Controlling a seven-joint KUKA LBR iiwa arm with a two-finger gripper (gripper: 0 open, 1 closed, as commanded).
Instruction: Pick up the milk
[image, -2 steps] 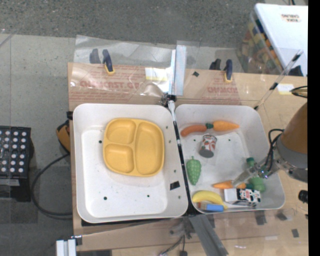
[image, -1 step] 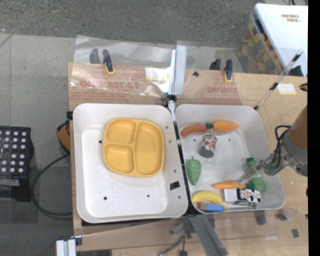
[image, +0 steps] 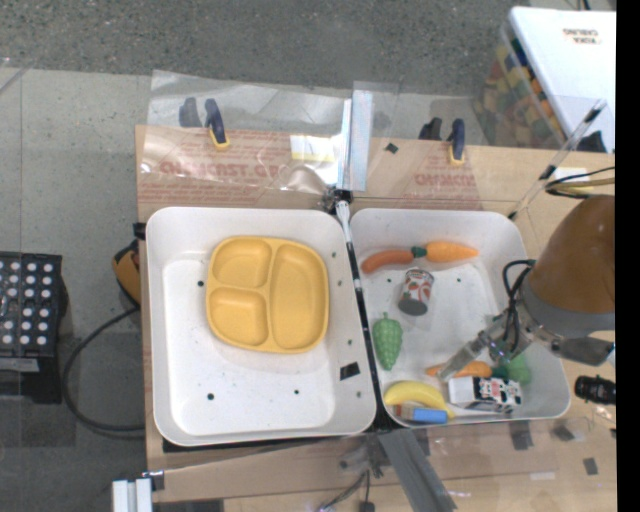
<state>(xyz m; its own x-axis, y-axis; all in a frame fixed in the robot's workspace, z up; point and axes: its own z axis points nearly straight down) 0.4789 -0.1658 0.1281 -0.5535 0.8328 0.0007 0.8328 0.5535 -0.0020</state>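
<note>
A wooden counter carried two shallow white bins side by side, with grey floor around it. In the right bin, nearest the camera, a banana lay along the front wall at about 7 o'clock. Just beside it, at about 5 o'clock in the bin, lay the milk, a small white carton on its side on the bin floor.

Close behind the milk, towards 12 o'clock from it, the gripper hung low over the bin on the grey arm, which came in from 3 o'clock. It was too small and cluttered to tell how far it stood open, and nothing could be made out in its grasp. Small orange and green pieces lay between it and the carton.

Further back sat a green fruit near the bin's 9 o'clock wall, then a can near the centre, and a carrot at 12 o'clock. The left bin held a yellow plate.

By this showing the task looked barely begun: the gripper was near the milk but not on it, and the carton rested in the bin. Lining up over it, closing on it and lifting all seemed left to do.
</note>
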